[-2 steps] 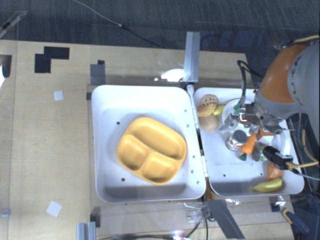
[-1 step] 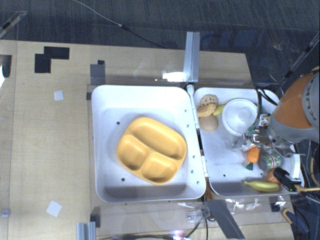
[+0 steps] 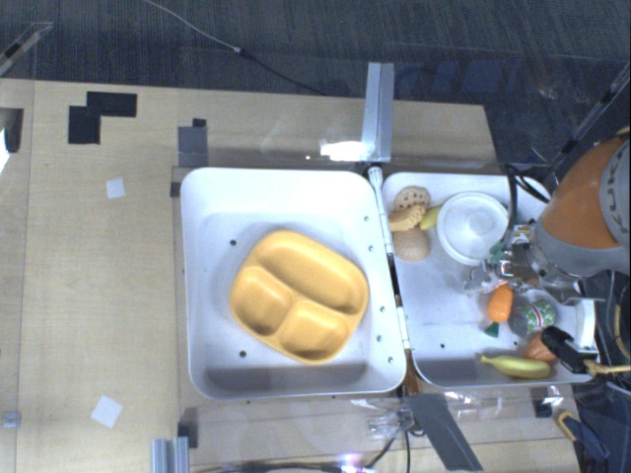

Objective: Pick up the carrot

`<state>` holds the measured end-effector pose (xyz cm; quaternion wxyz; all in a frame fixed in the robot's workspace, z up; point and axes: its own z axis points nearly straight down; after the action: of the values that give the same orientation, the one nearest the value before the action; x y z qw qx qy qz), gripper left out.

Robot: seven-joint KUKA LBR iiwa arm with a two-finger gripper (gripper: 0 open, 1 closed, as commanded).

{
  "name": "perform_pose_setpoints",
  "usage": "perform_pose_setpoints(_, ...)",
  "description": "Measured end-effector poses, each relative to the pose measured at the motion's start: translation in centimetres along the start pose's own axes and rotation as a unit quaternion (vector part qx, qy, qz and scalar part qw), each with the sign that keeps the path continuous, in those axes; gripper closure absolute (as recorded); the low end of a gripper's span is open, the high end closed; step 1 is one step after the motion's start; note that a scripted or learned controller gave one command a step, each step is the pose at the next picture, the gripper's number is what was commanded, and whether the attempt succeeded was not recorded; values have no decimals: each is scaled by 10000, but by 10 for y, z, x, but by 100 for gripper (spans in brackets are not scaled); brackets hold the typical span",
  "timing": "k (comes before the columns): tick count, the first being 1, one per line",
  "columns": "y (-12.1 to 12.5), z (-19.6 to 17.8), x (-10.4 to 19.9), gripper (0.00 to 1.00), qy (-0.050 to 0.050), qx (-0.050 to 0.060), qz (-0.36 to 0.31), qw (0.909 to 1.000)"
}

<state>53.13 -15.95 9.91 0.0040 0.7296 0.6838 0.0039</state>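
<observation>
The carrot (image 3: 500, 304) is a short orange piece with a green tip, lying in the right bin (image 3: 434, 333) near its right side. My gripper (image 3: 503, 272) hangs just above the carrot's upper end in the camera view, at the end of the grey arm with the orange band (image 3: 590, 208). Whether it touches the carrot cannot be made out. Part of the carrot's top is hidden by the gripper's metal parts.
A green-and-white can (image 3: 538, 315) lies right beside the carrot, with a banana (image 3: 515, 366) and a reddish-orange piece (image 3: 540, 347) below. A white bowl (image 3: 473, 226) and bread-like items (image 3: 409, 223) sit further up. The left bin (image 3: 212, 264) holds a yellow divided plate (image 3: 298, 294).
</observation>
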Motion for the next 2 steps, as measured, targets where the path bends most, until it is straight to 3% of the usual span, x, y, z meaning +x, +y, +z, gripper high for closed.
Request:
perform_pose_setpoints(1, 12, -75, 28, 100, -6, 22, 1552, 9879)
perform_pose_setpoints(2, 11, -74, 28, 0, -10, 32, 1555, 9878)
